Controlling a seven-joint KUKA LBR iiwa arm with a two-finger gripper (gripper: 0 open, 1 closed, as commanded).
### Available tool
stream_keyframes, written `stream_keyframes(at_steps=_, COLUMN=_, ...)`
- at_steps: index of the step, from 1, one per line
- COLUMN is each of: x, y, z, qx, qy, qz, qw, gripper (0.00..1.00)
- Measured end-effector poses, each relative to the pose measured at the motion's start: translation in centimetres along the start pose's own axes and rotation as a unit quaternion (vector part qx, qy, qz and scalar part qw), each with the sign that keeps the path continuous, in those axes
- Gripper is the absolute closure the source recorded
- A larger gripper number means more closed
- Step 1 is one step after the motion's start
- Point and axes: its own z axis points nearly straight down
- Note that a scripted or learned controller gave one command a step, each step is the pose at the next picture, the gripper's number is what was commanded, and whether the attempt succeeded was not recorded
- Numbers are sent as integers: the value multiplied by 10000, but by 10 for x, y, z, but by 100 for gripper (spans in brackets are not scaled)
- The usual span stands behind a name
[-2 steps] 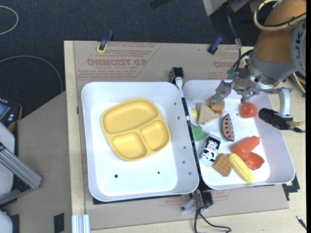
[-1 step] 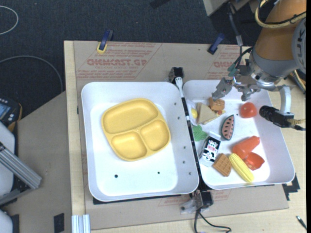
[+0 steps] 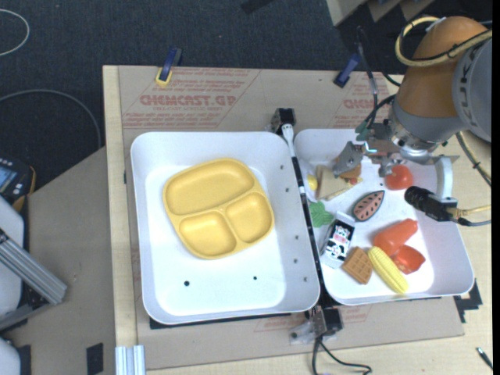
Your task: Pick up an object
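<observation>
The gripper (image 3: 373, 148) hangs over the upper part of the right bin (image 3: 461, 266); whether it is released or clenched I cannot tell. The nearest object, a red tomato-like ball (image 3: 398, 177), lies just to its lower right, roundish, with no long axis.

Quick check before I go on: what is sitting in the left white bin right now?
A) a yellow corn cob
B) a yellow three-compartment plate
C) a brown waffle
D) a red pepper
B: the yellow three-compartment plastic plate lies alone in the shallow left white bin; the toy foods are in the right white bin.
</observation>
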Motion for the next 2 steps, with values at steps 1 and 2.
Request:
stream_keyframes(at_steps=1, x=-2, y=-2, z=63, qx=6, qy=2, qz=1, qw=10000, gripper=0)
stream_keyframes(at_steps=2, x=-2, y=-2, z=93, qx=-10, qy=-7, qz=3, qw=10000, gripper=0)
